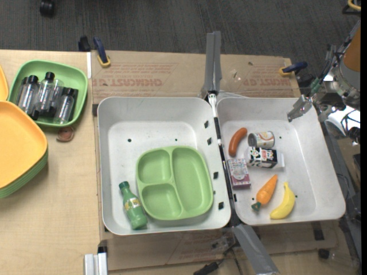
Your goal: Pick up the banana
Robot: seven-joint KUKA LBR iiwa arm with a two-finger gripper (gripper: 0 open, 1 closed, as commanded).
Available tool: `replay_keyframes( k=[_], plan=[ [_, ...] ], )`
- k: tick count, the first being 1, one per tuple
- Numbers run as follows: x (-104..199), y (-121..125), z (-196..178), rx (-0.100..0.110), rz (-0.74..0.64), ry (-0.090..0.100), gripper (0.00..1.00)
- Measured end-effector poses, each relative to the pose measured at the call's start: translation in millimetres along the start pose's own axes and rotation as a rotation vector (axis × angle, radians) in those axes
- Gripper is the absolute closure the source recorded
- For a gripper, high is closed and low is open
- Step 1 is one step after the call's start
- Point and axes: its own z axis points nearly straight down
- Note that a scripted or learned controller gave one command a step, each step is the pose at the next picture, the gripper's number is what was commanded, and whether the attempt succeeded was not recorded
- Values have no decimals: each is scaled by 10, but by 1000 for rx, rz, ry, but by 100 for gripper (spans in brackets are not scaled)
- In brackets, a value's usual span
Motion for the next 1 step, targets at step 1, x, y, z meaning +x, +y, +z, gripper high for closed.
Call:
replay_keyframes(
  k=[1],
  plan=[
    [108, 16, 1018, -32, 9, -5, 0]
  ],
)
